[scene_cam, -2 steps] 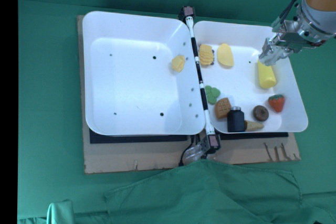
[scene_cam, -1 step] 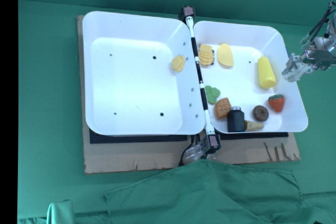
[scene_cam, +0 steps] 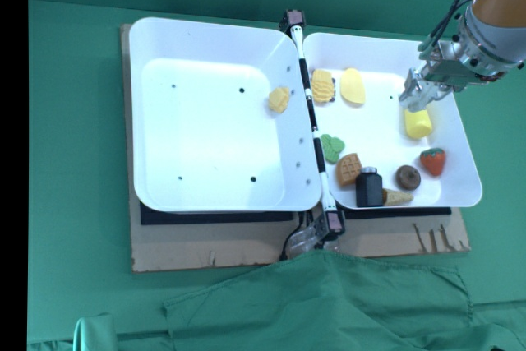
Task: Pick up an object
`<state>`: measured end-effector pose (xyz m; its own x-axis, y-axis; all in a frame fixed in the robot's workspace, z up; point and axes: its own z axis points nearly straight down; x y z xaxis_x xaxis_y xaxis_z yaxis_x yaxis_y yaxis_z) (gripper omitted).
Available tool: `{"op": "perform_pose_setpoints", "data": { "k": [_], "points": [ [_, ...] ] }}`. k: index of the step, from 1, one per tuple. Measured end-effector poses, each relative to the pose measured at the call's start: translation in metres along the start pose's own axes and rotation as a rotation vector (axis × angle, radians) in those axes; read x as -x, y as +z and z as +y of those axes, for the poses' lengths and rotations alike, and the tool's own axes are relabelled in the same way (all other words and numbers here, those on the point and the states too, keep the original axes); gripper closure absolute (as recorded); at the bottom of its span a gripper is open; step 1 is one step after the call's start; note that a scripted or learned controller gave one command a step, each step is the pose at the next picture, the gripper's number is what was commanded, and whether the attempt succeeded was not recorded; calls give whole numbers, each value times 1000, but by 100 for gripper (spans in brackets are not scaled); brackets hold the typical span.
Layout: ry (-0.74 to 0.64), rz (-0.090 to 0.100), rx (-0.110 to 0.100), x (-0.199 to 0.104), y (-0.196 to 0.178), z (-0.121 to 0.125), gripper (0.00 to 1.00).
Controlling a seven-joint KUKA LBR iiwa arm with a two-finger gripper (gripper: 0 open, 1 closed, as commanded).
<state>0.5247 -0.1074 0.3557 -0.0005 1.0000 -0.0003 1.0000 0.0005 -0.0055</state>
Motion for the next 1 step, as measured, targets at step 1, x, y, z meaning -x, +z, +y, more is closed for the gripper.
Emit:
{"op": "perform_pose_setpoints", "data": {
  "k": [1],
  "points": [
    [0,1,1,-48,-11,-58,100]
  ]
}}
